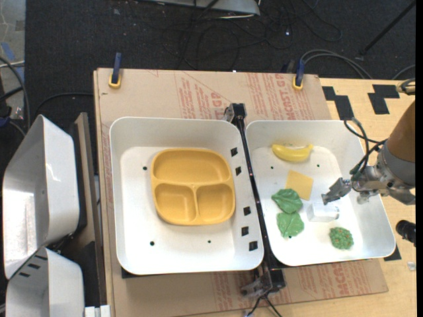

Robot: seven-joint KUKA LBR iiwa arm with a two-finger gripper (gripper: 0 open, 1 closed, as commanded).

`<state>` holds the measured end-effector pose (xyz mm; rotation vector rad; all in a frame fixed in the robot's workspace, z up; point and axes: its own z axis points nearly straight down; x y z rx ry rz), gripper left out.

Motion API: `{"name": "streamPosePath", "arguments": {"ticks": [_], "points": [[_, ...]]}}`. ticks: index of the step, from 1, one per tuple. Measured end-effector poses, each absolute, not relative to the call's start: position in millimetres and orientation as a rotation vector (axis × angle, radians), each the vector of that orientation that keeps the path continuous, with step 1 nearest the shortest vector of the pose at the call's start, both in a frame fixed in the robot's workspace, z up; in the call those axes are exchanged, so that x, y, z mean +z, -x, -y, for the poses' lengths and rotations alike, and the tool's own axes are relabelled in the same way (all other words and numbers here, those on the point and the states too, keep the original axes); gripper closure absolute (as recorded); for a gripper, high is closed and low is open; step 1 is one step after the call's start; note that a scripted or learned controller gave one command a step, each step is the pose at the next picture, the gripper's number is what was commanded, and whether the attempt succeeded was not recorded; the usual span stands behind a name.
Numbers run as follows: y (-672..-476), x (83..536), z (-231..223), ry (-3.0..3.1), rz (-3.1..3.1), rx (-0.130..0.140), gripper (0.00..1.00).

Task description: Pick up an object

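Two white bins fill the middle of your frame, and the work is all in the right-hand one [370, 177]. Start at its near edge, toward the bottom of the frame: a small round green clump [341, 238] sits at lower right, and two flat green leaf pieces [289, 212] lie to its left, one just above the other. Between those, a small pale, translucent block [324, 212] rests on the bin floor. Your gripper [336, 191] comes in from the right edge of the frame and hangs just above and to the right of that block, close to it, perhaps touching. Its dark tips look slightly parted, with nothing between them; the view is too coarse for you to be certain.

Judge the block as your nearest target: it lies down and a little left of the fingertips in the frame, and looks roughly squarish, so no long axis dictates your wrist angle. A short drop should bracket it.

Farther up the bin, a flat yellow square [301, 183] sits left of the gripper, and a yellow banana [292, 152] lies crosswise near the far wall. The left bin [125, 177] holds a yellow divided tray [193, 185].
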<state>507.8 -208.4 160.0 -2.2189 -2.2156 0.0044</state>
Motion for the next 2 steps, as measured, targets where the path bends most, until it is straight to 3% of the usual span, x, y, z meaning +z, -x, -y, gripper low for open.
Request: {"name": "streamPosePath", "arguments": {"ticks": [1, 2], "points": [[-502.1, 117, 207, 2.225, 2.218, -0.002, 0.0], [-504.0, 130, 207, 2.227, 2.224, -0.005, 1.0]]}}
